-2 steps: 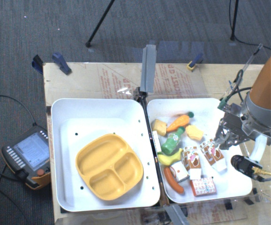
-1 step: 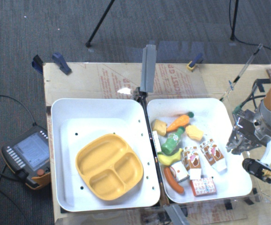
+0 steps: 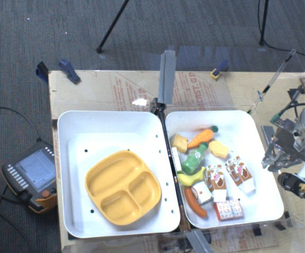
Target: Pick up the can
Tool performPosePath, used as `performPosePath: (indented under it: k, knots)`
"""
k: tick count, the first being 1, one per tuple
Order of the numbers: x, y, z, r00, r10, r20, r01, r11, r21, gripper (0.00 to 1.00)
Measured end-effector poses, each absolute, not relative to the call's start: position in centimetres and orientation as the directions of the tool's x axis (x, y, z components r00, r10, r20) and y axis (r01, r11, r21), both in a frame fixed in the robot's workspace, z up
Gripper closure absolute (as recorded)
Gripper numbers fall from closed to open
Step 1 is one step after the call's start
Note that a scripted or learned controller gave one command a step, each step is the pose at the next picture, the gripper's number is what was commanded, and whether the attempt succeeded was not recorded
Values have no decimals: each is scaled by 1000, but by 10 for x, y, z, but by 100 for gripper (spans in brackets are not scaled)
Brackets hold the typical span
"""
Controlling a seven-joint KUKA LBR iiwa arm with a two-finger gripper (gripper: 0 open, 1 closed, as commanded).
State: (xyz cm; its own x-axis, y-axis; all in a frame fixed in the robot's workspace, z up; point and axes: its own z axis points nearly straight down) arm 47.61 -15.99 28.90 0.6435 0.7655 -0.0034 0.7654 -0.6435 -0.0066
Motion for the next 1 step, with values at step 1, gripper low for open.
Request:
performPosePath:
  k: [1]
  knots:
    - [476,-127,313,722,692,-4,692,-722,-5,100]
